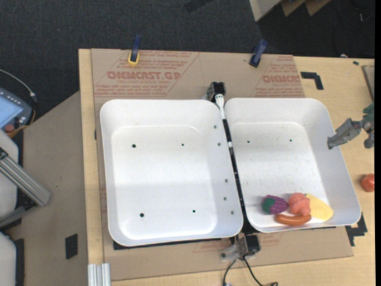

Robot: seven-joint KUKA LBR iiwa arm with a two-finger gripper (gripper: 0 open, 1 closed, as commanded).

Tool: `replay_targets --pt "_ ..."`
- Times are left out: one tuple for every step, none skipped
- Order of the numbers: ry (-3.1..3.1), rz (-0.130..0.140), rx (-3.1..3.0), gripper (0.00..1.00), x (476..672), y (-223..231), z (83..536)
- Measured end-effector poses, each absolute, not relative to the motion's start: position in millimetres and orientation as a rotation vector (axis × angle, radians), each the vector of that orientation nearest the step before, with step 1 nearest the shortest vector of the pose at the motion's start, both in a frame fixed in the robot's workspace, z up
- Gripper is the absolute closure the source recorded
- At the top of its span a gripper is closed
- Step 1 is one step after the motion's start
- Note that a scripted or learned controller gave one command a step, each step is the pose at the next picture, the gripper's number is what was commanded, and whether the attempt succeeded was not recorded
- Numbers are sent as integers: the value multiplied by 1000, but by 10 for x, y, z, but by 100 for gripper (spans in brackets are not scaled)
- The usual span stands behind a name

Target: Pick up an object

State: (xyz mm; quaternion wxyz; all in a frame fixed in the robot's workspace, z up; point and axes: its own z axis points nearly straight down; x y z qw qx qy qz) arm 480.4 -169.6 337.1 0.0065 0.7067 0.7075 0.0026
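Jaws (334,140) hover at right bin's (286,115) edge; sausage (292,219) lies crosswise.

two white bins: left bin (119,159), right bin (324,136), each w/ small dark dots on the floor. in the right bin's near corner: purple item (274,204), red-orange item (300,204), yellow item (321,210), orange sausage-shaped item (292,219). brown board (196,70) under the bins w/ red lettering. yellow clamp (134,56) & blue clamp (258,53) at its far edge. gripper (348,133) grey.
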Motion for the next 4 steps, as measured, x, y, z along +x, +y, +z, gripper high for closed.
replay_targets --pt "2213 16 2205 0 4802 -1462 5020" --pt "2217 3 2215 100 4803 -1470 5038" --pt "2225 -10 2229 100 5322 -1744 3669" --pt "2217 2 2216 100 5319 -1739 3859"
